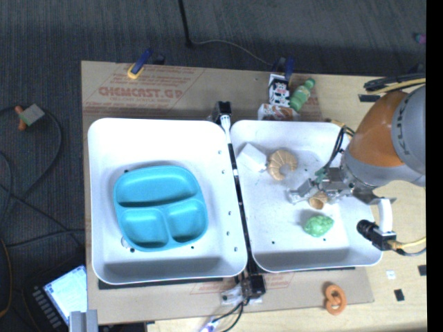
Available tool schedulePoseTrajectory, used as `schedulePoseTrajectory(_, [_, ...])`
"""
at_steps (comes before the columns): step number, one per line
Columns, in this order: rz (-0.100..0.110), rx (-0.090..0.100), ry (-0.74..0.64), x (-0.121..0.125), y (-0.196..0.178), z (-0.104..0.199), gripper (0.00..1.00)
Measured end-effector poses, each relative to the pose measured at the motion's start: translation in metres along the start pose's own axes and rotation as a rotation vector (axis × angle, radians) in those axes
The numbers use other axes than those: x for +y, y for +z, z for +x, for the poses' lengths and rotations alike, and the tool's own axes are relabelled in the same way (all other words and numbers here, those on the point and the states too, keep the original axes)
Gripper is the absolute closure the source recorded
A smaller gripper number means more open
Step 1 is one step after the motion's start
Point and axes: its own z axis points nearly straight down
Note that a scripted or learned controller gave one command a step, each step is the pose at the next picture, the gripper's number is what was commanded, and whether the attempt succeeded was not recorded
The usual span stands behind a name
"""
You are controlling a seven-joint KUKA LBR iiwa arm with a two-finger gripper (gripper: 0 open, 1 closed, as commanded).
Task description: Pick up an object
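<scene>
A green lump (318, 225) sits nearest me in the right bin (277, 251), untouched. The gripper (308, 189) is low beside a small tan piece (318, 200) (grip unclear from here), a tan pastry (282, 163) just behind. Nothing lifted yet.

Arm reaching into the right bin among small objects

The gripper (309, 188) sits low in the right bin (277, 254), just beside a small tan piece (318, 200) that may be touching its tip; the view is too coarse to tell. A green lump (318, 225) lies near it toward the front, a tan ridged pastry-like object (282, 163) lies behind it, and a white block (252, 159) is beside that. The left bin (104, 144) holds a blue divided tray (160, 205). An orange ring (335, 298) rests on the bench in front.
</scene>
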Motion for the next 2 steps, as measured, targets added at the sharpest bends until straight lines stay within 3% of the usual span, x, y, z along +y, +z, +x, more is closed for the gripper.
schedulePoseTrajectory(1, [0.001, 0.000, 0.000, 0.0000, -0.0094, 0.0000, 1.00])
schedulePoseTrajectory(2, [0.001, 0.000, 0.000, 0.0000, -0.0093, 0.0001, 0.00])
